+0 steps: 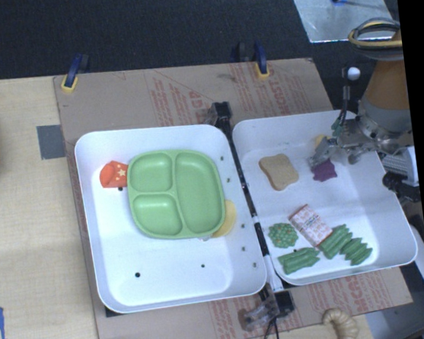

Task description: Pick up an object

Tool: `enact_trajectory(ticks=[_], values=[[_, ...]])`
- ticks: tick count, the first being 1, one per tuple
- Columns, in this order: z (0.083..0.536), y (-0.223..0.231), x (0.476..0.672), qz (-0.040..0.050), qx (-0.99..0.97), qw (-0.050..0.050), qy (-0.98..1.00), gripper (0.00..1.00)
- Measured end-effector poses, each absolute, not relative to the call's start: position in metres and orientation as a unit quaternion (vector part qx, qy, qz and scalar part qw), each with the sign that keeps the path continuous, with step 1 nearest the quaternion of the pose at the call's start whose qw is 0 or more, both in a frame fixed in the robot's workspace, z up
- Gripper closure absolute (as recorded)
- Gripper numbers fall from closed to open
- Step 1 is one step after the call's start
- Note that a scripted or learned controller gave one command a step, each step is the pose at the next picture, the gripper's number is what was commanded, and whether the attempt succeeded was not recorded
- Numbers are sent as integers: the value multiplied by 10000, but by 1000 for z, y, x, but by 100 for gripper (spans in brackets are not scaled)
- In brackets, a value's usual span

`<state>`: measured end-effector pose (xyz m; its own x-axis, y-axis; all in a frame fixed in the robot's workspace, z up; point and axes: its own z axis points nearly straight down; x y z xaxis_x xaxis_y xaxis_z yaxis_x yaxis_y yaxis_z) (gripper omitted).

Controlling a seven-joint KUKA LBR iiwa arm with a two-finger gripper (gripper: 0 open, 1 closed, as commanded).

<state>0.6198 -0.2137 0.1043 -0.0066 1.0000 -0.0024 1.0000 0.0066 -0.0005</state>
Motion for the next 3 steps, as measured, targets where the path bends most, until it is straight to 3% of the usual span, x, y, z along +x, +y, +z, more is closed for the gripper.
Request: enact_trajectory(ticks=[1, 2, 3], values=[[91, -205, 600, -21, 7062, -23, 7080, 0], [93, -212, 624, -2, 7052, 3, 7090, 0], [92, -212, 602, -21, 7057, -23, 7085, 0]])
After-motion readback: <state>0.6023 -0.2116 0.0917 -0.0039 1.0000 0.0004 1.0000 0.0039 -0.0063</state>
